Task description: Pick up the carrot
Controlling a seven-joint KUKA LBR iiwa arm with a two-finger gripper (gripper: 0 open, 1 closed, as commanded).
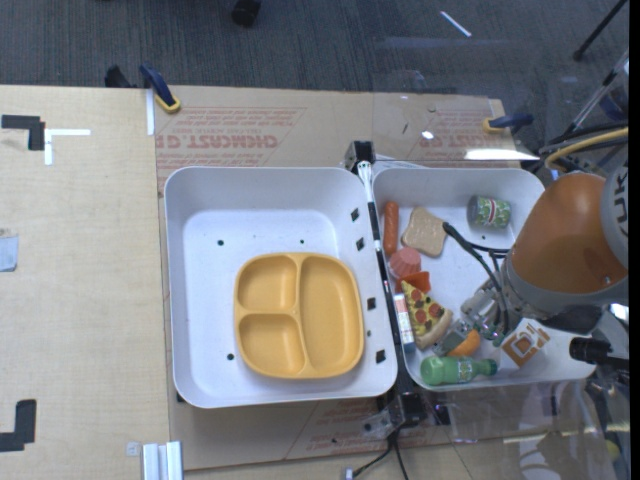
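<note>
1. The grey arm reaches in from the right, its orange band (565,233) bulging over the right bin (520,180), and its wrist slopes down and to the left.
2. The gripper (478,320) sits low in the right bin's near half, just above an orange item; whether its fingers are spread or pressed together cannot be told from here.
3. The carrot (390,227) lies in the right bin against its left wall, in the far half, well apart from the gripper.
4. The carrot's long axis runs front to back, along the wall; which end is the tip is unclear.
5. Beside the carrot lie a slice of toast (426,231) and a red round piece (406,263).
6. Nearer the front sit a pizza slice (426,313) and a green bottle (456,370) lying on its side.
7. A green can (489,211) rests in the far right corner.
8. The left bin (200,208) holds a yellow divided plate (298,314).
</note>
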